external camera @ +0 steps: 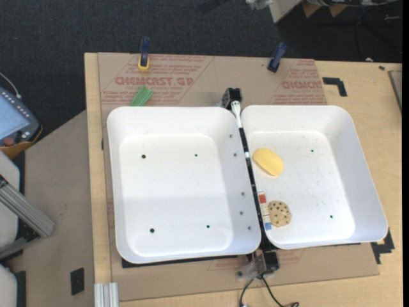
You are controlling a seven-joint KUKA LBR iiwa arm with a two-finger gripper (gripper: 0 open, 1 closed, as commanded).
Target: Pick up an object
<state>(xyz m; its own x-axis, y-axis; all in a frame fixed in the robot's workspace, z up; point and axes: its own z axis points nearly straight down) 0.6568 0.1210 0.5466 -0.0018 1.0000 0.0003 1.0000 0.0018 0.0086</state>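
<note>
A yellow lemon-shaped object (268, 162) lies in the right bin (358, 171), long axis slanting away from the central divider (246, 165), a cookie (278, 213) just below; gripper state cannot be told.

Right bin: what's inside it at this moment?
The right bin holds a yellow lemon-shaped object and, nearer the camera, a round cookie, both near its left wall. Whatever lies beneath them is covered.
</note>
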